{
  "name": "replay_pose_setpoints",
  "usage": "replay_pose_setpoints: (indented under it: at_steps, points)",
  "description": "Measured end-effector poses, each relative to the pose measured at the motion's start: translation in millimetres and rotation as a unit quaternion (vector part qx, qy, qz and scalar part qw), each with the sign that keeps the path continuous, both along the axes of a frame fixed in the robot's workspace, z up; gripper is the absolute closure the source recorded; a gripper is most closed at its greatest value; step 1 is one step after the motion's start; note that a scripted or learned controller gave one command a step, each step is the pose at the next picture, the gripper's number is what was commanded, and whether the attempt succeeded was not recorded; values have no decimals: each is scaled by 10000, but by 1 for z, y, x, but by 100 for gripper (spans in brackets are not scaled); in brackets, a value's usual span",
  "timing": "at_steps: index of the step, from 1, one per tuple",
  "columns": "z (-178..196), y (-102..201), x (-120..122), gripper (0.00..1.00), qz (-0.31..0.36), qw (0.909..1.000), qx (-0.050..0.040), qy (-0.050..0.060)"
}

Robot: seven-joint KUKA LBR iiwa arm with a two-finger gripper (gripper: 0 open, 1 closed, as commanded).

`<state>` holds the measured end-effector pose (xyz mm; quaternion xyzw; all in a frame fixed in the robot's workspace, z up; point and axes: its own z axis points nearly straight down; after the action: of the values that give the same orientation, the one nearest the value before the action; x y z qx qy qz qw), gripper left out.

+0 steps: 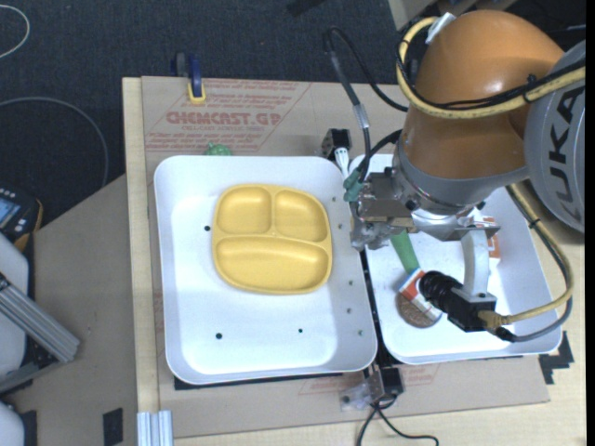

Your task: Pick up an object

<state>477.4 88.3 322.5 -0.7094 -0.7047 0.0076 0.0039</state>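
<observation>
My gripper (374, 223) hangs low over the left edge of the right bin (521, 342), beside the wall shared by the two bins. The bulky orange wrist covers most of it from above. A green stick-like object (404, 250) lies just right of the gripper, poking out from under the wrist. A brown round object (417, 310) rests in the right bin in front of it. A small orange and white item (492, 241) peeks out by the wrist's right side. A yellow divided plate (272, 239) sits in the left bin (186, 323).
The bins stand on a brown board (232, 110) with a blue and yellow clamp (194, 75) at its back edge. Cables run from the back down to the wrist. A small green bit (218, 150) lies behind the left bin.
</observation>
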Motion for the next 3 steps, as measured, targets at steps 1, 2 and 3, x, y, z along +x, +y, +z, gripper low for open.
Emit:
replay_pose_setpoints:
  at_steps: [1,2,3]
  points:
    - [84,27,3,100,46,9999,41,-129]
    - [54,89,27,100,64,9999,31,-71]
    - [75,28,1,100,4,10000,23,-77]
